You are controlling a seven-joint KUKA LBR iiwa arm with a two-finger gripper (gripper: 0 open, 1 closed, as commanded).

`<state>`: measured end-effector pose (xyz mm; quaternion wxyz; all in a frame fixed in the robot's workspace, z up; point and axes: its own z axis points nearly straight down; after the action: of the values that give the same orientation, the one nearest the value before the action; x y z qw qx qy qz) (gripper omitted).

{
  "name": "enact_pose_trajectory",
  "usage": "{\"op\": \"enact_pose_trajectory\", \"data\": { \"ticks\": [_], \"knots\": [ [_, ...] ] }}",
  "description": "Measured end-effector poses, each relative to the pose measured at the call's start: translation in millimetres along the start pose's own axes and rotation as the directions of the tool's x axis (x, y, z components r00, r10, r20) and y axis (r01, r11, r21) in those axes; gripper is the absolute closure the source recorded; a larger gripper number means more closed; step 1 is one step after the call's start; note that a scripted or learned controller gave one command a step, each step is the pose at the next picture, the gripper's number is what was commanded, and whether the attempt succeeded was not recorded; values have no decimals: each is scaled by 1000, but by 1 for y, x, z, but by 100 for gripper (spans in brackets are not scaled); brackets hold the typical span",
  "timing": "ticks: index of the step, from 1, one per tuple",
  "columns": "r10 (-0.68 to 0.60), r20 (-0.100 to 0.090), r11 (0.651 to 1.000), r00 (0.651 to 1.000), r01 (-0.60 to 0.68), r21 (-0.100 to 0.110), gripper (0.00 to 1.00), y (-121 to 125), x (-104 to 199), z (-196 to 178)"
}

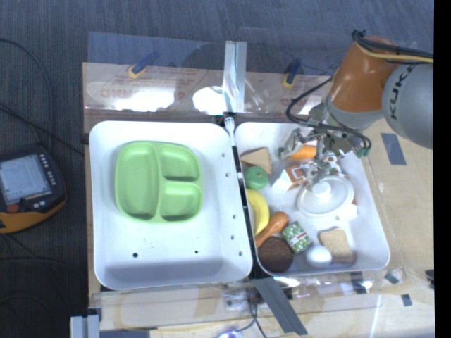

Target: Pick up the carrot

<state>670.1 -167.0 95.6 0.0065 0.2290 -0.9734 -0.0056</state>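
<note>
The jaws (308,162), whose opening cannot be determined, hang over the right bin (372,239), with the carrot (272,227) lying below-left of them beside the banana (258,210).

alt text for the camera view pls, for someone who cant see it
The arm's end effector hovers low over the back of the right bin, away from the carrot, which lies near the bin's left wall beside a banana. The left bin holds a green divided plate.
</note>
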Motion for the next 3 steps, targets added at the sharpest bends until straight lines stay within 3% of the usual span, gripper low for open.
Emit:
{"op": "enact_pose_trajectory", "data": {
  "ticks": [1,2,3],
  "knots": [
    [1,23,1000,1000,-1,12,100,-1,-6,-13],
    [-347,12,938,938,347,18,100,81,-39,-89],
    [-628,0,778,778,628,14,100,74,43,-57]
  ]
}}
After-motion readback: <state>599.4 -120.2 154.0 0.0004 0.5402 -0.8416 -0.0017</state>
